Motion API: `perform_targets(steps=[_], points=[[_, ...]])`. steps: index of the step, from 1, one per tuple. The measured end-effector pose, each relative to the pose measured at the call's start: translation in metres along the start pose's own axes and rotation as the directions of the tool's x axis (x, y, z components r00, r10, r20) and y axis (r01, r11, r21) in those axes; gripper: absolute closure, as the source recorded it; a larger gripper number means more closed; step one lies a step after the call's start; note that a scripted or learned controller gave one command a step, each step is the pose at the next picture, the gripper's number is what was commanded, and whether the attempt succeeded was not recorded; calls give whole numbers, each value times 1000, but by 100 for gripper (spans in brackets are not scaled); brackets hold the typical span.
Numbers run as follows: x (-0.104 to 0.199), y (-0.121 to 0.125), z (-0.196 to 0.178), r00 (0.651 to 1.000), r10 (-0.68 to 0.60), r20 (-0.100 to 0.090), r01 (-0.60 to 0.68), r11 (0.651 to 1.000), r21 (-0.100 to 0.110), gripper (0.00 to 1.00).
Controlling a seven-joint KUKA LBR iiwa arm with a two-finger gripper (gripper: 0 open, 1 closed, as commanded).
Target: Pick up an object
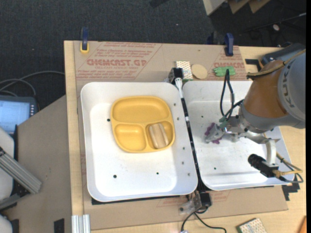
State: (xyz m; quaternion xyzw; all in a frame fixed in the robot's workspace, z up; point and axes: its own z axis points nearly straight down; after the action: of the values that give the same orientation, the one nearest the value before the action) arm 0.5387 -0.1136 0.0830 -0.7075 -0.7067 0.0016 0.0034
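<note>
A small purple object (212,132) lies in the right white bin (218,176), towards its left side. My gripper (225,129) is low in that bin, right beside the purple object on its right and touching or nearly touching it. In the left white bin (136,183) sits a yellow divided plate (138,111). A tan, bread-like piece (157,135) rests in the plate's lower right compartment.
Behind the bins on the cardboard lie a round tan disc (198,71) and a green item (223,72). Blue clamps (84,35) (228,41) hold the board's far edge. The grey and orange arm (272,96) covers the right bin's right side.
</note>
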Motion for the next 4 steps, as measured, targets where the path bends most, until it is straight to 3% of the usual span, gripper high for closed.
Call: perform_targets(steps=[1, 2, 3, 4], points=[[-1, 2, -12, 1000, 2, 3, -2, 1000, -8, 100], [-1, 2, -12, 1000, 1, 3, -1, 1000, -7, 0], [-97, 48, -4, 1000, -5, -2, 5, 1000, -6, 0], [23, 122, -3, 1000, -14, 0, 14, 1000, -16, 0]])
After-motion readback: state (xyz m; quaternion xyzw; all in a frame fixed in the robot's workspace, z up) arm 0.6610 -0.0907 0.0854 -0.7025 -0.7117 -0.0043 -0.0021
